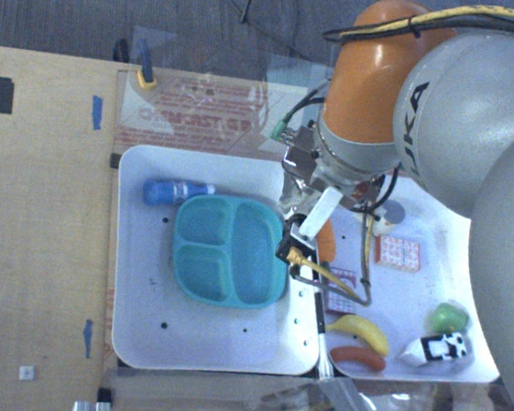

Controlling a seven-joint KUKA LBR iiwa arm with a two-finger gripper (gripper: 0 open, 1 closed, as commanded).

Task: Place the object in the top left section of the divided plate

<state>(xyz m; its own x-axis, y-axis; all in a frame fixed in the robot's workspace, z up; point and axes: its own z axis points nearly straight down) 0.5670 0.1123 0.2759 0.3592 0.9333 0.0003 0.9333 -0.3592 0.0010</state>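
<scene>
The teal divided plate [229, 249] lies in the left bin [134, 310], with three sections and nothing in them. My gripper [296, 201] hangs over the wall between the two bins, just above the plate's right edge. An orange object [327, 239] shows partly from under the gripper, at the left side of the right bin [472, 261]. Whether it is in the gripper or lying on the bin floor is hidden by the wrist.
A blue bottle [174, 191] lies beside the plate's upper left corner. The right bin holds a banana [361, 330], a red sausage [358, 357], a green fruit [448, 317], a black-and-white toy [444, 347] and a pink card [399, 253].
</scene>
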